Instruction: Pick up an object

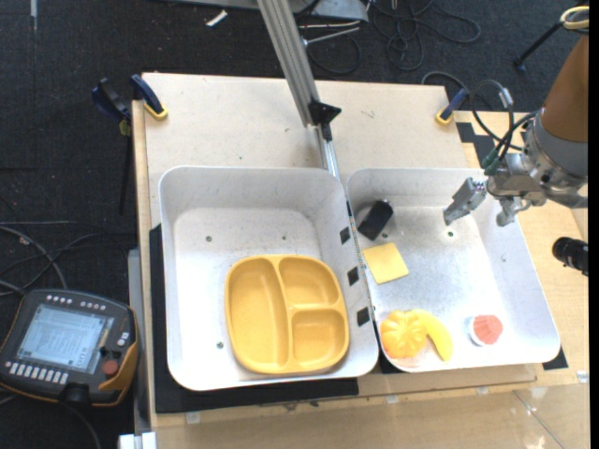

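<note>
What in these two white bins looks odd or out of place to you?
Nothing looks spilled or broken. The yellow divided tray lies flat in the left bin. In the right bin the black block leans against the dividing wall, next to the yellow square. The end effector hangs open above the bin, holding nothing.

Bare right bin (510, 279) floor between black block (375, 219) and far wall.

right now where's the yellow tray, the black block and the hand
yellow tray (245, 299), camera view, floor of its long compartment
black block (374, 219), camera view, its top face
hand (484, 204), camera view, midway between its fingertips
</note>
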